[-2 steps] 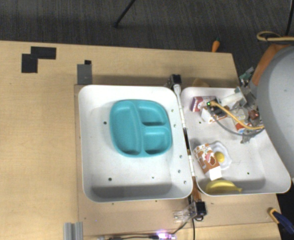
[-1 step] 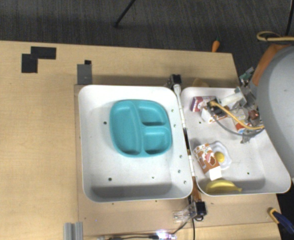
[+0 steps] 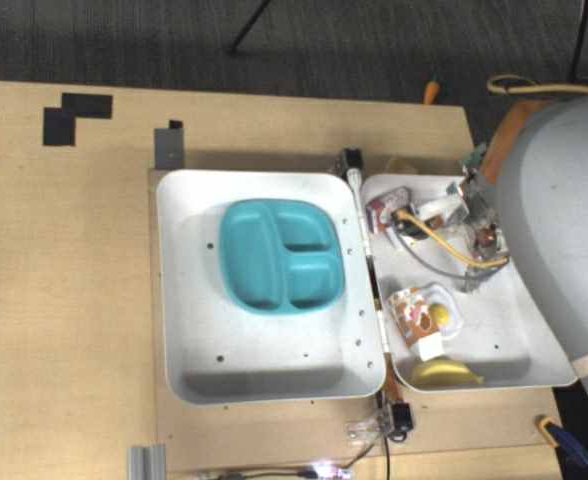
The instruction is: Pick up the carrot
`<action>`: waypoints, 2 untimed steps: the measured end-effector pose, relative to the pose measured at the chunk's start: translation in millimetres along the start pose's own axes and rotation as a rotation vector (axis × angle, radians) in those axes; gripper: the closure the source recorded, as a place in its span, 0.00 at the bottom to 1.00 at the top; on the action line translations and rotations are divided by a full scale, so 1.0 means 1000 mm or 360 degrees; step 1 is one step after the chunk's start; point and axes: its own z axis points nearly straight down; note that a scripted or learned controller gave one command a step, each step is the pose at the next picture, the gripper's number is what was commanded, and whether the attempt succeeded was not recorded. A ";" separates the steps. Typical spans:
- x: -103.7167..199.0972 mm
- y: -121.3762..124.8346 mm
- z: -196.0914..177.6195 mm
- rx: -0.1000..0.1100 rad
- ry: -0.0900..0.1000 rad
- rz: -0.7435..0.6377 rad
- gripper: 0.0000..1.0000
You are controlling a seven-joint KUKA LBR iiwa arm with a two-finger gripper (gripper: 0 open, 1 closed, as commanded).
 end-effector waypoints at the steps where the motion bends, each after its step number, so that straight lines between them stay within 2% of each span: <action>1: -0.009 0.035 -0.001 -0.0003 0.0010 0.0014 0.00; 2: -0.015 0.019 -0.001 0.0000 0.0010 0.0009 0.00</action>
